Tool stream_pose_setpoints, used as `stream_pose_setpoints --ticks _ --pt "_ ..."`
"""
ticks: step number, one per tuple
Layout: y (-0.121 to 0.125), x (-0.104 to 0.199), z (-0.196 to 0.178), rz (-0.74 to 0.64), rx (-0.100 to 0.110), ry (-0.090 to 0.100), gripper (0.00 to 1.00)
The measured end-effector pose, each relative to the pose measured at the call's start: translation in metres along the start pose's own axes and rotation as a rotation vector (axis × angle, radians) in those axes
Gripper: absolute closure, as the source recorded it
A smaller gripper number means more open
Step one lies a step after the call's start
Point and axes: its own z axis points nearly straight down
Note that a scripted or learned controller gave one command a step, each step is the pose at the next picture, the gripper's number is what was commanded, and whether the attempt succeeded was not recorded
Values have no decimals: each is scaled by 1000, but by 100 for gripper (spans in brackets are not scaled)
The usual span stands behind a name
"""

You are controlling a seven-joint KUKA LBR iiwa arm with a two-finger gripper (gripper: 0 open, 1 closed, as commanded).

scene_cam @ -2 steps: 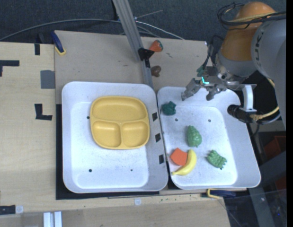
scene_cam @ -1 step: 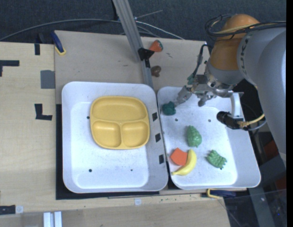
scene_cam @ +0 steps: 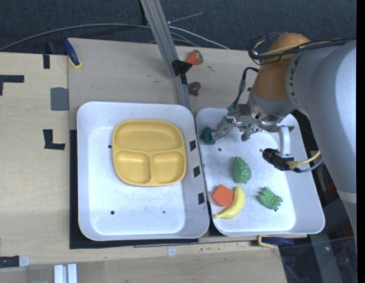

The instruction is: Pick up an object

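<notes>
Along the right bin's [scene_cam: 306,220] near edge lie a banana [scene_cam: 232,205], an orange piece [scene_cam: 222,194] and two green toys, unheld. My gripper [scene_cam: 244,130] hangs at the far edge; I cannot tell my fingers' spread. I'd centre over the green strawberry-like toy [scene_cam: 242,170] before descending.

Pretty even, soft light is seen across the whole scene, nothing harsh. The two white bins [scene_cam: 82,158] are rendered bright, close to washed out, while the dark floor up top stays murky. Only faint shadows are cast under the yellow tray [scene_cam: 150,152]. A slight overall softness is noticed, and the grey arm [scene_cam: 329,99] looks blurred at the right.
</notes>
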Motion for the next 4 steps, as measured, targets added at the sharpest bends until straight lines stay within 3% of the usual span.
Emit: stream_pose_setpoints --ticks 1,2,4 --pt "0 1 34 -1 -5 -1 0" --pt "0 2 23 -2 -5 0 100" --pt "0 9 -84 0 -12 1 100"
